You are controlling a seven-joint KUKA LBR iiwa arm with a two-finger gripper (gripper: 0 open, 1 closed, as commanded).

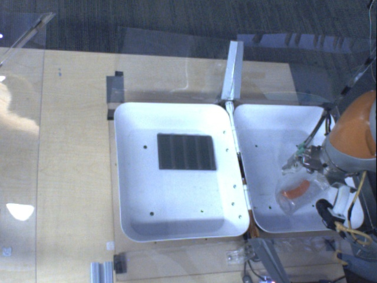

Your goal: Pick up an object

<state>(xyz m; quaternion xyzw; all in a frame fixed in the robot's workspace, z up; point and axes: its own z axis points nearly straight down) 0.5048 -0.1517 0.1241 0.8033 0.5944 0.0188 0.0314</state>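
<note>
The arm [353, 135] reaches in from the right over the right bin [262, 158]. Its gripper [306, 163] hangs low in that bin, just above a clear cup [297, 196] with something orange [296, 189] inside; whether it is clenched or released cannot be told. The cup lies on its side near the bin's front right corner. The left bin [132, 175] holds a dark ribbed block [186, 152], flat near its middle. Both bins sit on the wooden surface [59, 158].
</note>
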